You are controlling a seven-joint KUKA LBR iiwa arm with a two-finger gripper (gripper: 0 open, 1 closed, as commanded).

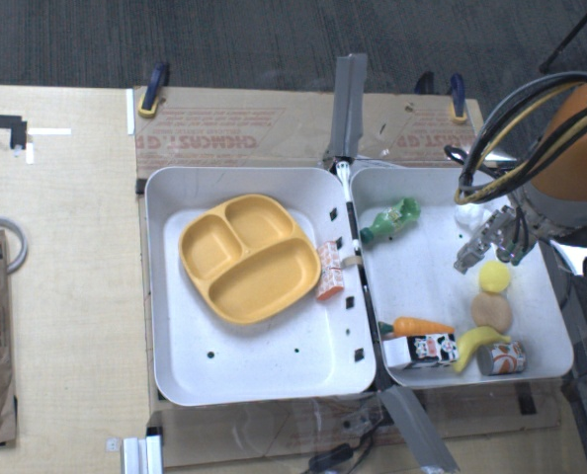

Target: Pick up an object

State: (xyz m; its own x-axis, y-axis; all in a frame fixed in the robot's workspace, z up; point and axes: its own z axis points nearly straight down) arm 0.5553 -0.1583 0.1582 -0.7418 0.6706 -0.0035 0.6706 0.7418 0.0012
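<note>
Pale wooden bench (56,294), dark carpet at 12 o'clock. Two white bins: left bin (175,363) holds yellow divided plate (251,257). Gripper (486,245) hangs over right bin (422,265); finger state cannot tell. Lemon (494,277) at its 6 o'clock, just beside.

floor: dark grey carpet (274,18) up top
bench: pale wood top (56,215)
cardboard: brown sheet (244,131) held by blue clamps (154,89)
light: even, soft

Grey arm (555,205), orange band, black cables
</note>
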